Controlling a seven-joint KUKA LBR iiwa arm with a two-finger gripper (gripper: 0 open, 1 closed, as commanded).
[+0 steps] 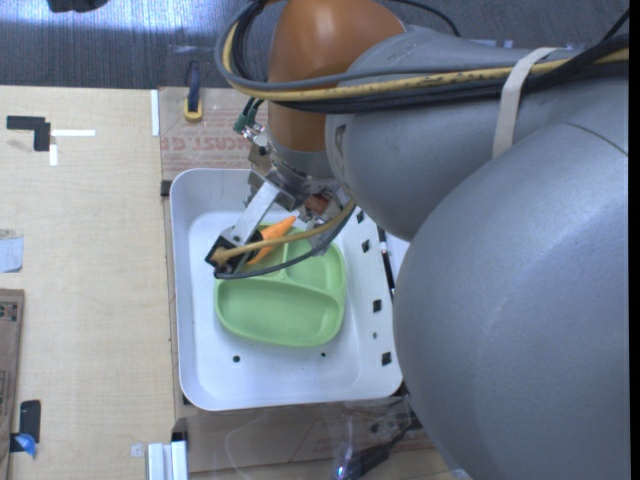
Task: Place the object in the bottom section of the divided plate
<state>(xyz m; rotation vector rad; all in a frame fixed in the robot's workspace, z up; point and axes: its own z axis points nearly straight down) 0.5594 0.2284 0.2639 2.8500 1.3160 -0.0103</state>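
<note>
**Orange object at the upper rim of the green plate**

Orange is the colour of the long, thin object (276, 232), maybe a carrot-like toy, that lies at the top-left edge of the light green divided plastic plate (285, 308). It is tilted, with one end higher to the right and the other lower to the left, and it sits over the small upper sections of the plate, close to the rim. The large bottom section of the plate is seen as a bare green surface.

The plate stands in the shallow white bin (200, 368), in the middle of it, a little nearer to the bin's left wall than to its near edge. The bin rests on the worktop, which is pale wood (80, 268) on the left side.

The pincer (232, 248) of the grey arm with the orange band (325, 38) reaches down to the same top-left part of the plate. Its dark tip is just beside the lower end of the orange object, and a light metal finger (255, 211) runs along above it. I cannot tell if the pincer is wide or narrow, nor if the orange object is really between its fingers or is only lying next to them. Black and yellow cables (300, 83) loop around the wrist.
</note>
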